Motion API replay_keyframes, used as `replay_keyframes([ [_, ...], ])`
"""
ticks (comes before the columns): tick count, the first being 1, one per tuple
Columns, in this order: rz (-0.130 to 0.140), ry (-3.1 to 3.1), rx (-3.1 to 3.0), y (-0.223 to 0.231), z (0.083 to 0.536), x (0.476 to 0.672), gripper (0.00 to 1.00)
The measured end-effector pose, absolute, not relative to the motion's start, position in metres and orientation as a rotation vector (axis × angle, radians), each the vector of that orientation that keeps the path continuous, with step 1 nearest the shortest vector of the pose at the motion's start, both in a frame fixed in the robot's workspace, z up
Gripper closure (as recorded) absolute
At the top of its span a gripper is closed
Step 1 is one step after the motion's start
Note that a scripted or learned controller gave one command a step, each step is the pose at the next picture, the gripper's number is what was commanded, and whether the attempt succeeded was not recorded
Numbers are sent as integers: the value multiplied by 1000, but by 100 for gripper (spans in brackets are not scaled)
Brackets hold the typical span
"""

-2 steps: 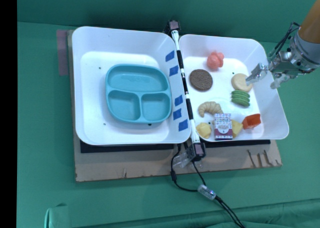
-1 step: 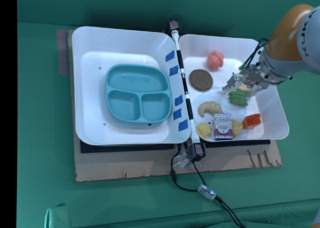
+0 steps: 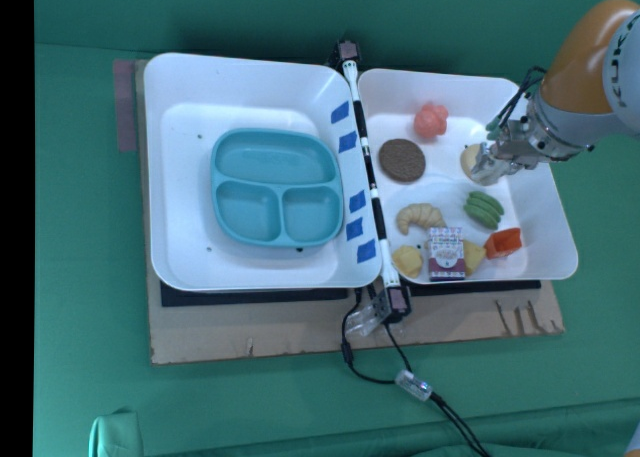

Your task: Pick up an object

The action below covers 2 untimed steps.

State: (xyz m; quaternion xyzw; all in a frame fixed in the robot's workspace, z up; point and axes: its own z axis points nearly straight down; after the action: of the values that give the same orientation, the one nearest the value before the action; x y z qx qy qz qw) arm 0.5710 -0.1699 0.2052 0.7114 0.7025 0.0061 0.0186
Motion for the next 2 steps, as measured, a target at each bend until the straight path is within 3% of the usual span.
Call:
replay_keyframes([
  [1,19,2181,2210,-170,205,571,0],
  [2,10,2205,2214,-148,201,614,0],
])
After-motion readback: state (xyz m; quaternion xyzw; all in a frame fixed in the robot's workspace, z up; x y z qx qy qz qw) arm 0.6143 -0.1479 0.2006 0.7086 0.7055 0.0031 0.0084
